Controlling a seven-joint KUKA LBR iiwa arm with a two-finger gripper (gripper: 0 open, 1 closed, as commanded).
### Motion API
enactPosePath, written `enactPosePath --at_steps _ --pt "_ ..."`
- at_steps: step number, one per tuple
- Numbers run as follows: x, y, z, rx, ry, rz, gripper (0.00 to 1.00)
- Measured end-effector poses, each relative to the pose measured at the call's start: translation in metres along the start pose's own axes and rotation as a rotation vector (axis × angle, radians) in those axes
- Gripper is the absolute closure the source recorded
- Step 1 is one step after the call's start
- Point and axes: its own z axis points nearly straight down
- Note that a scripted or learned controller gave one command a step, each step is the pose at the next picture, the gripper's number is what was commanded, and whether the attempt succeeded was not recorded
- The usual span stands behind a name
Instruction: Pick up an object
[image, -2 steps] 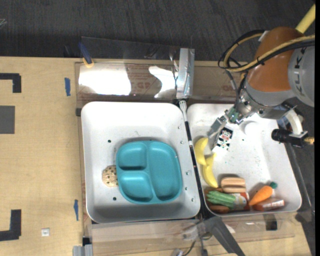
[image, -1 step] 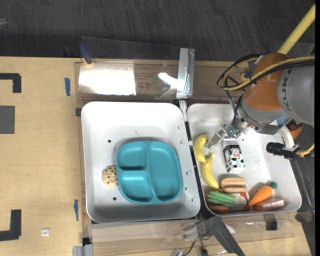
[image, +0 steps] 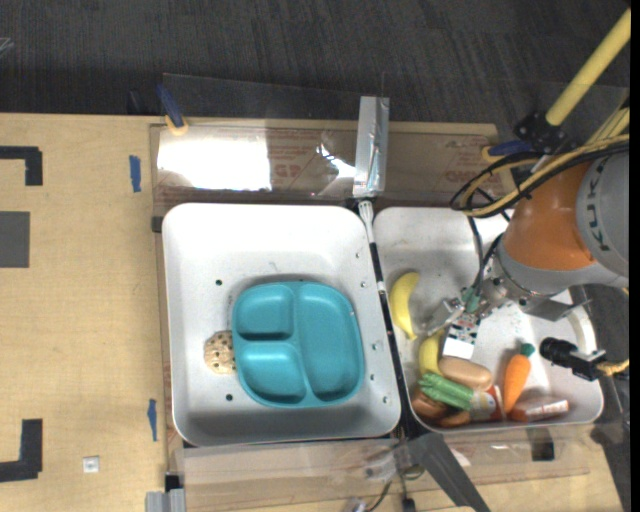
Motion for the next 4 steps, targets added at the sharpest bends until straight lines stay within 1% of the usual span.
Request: enactPosePath --at_steps 1,2,3,4 --pt "-0.001 0.003 -0.012 -0.007 -0.003 0.0 1.0" --pt "0.0 0.002 -0.011 -0.006 -0.002 0.0 0.0" --pt "0.01 -0.037 -0.009 -0.001 -0.001 0.032 0.0" --pt "0.032 -0.065 -0.003 -0.011 -0.009 -0.317 0.0"
